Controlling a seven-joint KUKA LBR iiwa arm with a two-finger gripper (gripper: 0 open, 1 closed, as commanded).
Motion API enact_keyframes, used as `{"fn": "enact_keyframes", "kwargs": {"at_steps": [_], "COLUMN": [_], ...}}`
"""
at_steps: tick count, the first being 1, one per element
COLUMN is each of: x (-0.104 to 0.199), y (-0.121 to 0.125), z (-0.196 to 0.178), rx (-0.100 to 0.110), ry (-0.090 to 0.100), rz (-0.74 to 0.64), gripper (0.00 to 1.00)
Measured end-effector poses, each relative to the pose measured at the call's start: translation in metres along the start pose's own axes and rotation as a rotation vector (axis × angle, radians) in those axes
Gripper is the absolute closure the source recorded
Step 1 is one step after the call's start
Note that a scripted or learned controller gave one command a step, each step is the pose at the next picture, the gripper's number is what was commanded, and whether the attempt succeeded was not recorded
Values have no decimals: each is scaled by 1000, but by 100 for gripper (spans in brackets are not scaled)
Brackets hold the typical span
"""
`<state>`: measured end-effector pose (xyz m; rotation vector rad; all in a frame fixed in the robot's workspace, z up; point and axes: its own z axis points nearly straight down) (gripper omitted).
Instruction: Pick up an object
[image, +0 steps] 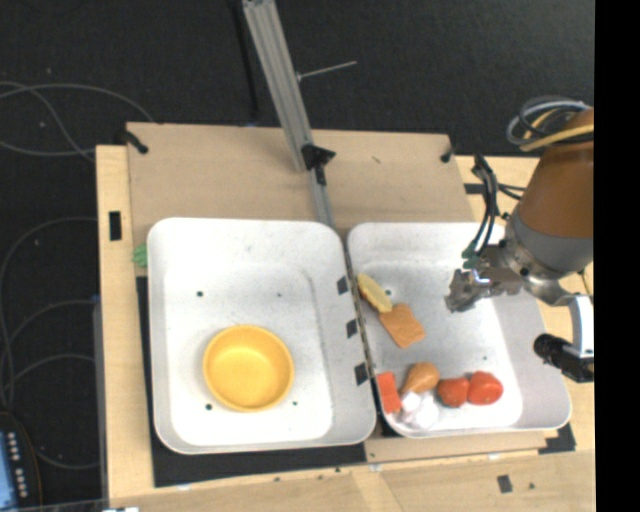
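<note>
While the gripper (464, 292) hovers over the right bin (520, 330), far from the tomato (484, 388), its finger state is unclear.

This is a robot lab or test cell, not a home or shop. A plain wooden table (250, 175) sits on a dark carpeted floor (60, 60), with loose cables (40, 110) trailing across the floor in the upper left of the frame. Two white bins (240, 260) lie side by side in the middle of the table, fixed in place with small black brackets. A metal rail (280, 80) rises from the top centre, like a sensor mount. An industrial arm (555, 210) with bundled wires stands at the right. At the lower left corner sits an electronic device (15, 470).
</note>
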<state>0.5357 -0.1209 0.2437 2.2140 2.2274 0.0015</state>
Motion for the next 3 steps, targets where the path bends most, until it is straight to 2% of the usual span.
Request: {"fn": "enact_keyframes", "kwargs": {"at_steps": [1,2,3], "x": [60,115,166], "y": [-4,-11,-13], "z": [6,-2,9], "rx": [0,1,3], "ry": [0,3,1], "rz": [-1,-2,0], "gripper": [100,100,100]}}
